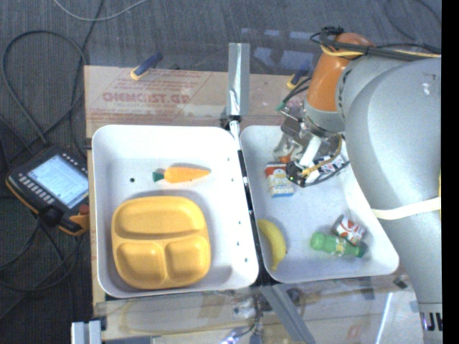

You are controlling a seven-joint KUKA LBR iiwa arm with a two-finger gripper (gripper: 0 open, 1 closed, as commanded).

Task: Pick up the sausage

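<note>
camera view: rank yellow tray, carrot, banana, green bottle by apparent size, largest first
1. yellow tray, by far the largest.
2. carrot, banana and green bottle: these look about alike in length, and the banana lies partly hidden at the bin wall, so I won't rank them.

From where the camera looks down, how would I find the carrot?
Look at the left white bin. Its near half holds a yellow divided tray; just beyond the tray lies the carrot, alone on the white floor. It is orange with a green tip, slimmer than the tray.
</note>
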